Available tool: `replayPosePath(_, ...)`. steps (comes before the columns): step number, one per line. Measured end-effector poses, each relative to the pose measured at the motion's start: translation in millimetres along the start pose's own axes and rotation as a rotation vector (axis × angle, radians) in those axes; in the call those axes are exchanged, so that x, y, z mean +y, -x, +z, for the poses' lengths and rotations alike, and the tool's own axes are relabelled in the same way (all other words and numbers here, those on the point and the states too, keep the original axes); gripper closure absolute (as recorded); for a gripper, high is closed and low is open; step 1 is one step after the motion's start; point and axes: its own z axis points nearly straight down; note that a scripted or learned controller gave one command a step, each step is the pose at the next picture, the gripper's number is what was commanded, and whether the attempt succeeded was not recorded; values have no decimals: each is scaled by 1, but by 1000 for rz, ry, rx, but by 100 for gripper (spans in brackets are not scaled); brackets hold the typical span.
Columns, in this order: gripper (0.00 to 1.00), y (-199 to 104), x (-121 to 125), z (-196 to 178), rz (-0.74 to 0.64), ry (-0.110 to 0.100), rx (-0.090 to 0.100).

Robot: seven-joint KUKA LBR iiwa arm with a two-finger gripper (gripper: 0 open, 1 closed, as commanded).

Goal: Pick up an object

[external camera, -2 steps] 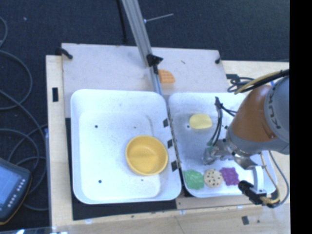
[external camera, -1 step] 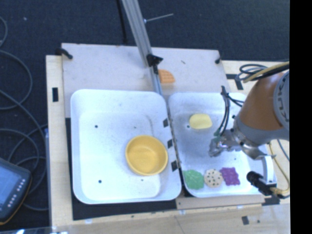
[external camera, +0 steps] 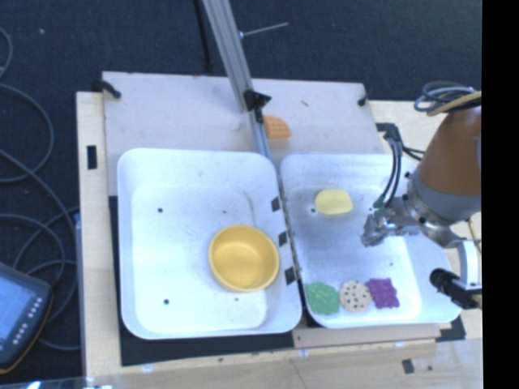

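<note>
The right bin (external camera: 324,173) holds a pale yellow lump (external camera: 333,202) near its upper middle. Along its front edge lie a green piece (external camera: 323,297), a round speckled cookie (external camera: 354,296) and a purple piece (external camera: 383,292). A yellow bowl (external camera: 242,257) sits in the left bin (external camera: 162,177). My gripper (external camera: 373,232) hangs over the right bin, to the right of and a little below the pale yellow lump, above the purple piece. Nothing is visibly between its fingers.
A slanted metal pole (external camera: 231,51) crosses the bench behind the bins, with a small orange object (external camera: 276,128) beside its foot. Cables (external camera: 442,97) hang by the arm at the right. A tablet (external camera: 20,314) lies off the bench at lower left.
</note>
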Motion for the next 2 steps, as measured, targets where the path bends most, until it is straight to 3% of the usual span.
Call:
replayPosePath(1, 100, 1, 2, -46, -1, 0, 0)
replayPosePath(2, 100, -51, -8, -37, -3, -6, 3)
